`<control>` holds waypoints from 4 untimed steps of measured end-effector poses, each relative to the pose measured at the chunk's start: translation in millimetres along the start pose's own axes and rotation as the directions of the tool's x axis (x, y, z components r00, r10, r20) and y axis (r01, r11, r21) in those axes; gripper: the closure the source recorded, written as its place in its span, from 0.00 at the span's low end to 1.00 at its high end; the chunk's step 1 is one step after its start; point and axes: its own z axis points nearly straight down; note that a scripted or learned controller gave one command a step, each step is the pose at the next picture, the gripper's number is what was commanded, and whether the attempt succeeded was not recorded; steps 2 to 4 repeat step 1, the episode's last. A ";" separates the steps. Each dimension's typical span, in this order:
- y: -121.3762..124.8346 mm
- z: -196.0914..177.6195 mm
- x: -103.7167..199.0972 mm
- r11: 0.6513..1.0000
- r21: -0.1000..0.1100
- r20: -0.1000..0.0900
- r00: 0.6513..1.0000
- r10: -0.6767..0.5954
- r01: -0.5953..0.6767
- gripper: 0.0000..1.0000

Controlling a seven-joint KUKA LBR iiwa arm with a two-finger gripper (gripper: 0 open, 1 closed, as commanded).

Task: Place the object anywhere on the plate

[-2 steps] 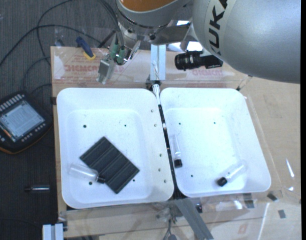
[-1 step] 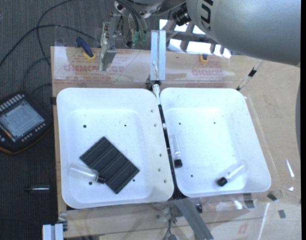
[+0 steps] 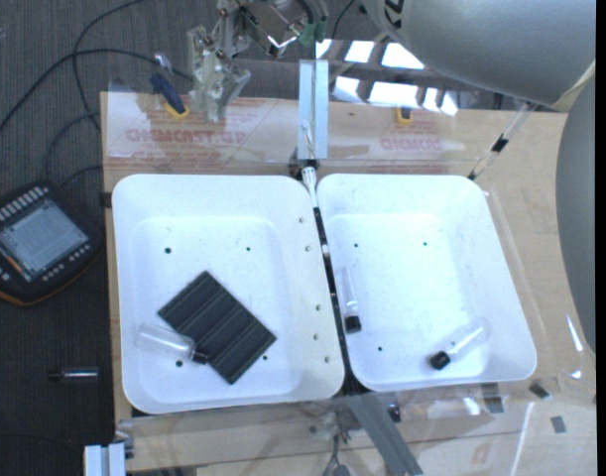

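The tool (image 3: 215,77) hangs at upper left of the frame, its state impossible to tell; the clear vial (image 3: 167,344), long axis left-right, touches the black ribbed plate (image 3: 217,326) far below it

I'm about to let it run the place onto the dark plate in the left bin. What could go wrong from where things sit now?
The clear vial lies touching the dark ribbed plate's lower left corner, so reaching for it may shift the plate. The two vials in the right bin, one by the divider and one near the front, lie on their sides and look likely to roll when nudged. The plate's ridges may also let a round vial roll off.
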 end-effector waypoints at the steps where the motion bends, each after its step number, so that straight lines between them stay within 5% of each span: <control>1: 1.4 -10.1 -1.7 1.000 -0.004 0.007 1.000 0.000 0.000 1.00; 4: 1.4 -10.1 -1.7 1.000 -0.004 0.007 1.000 0.000 0.000 1.00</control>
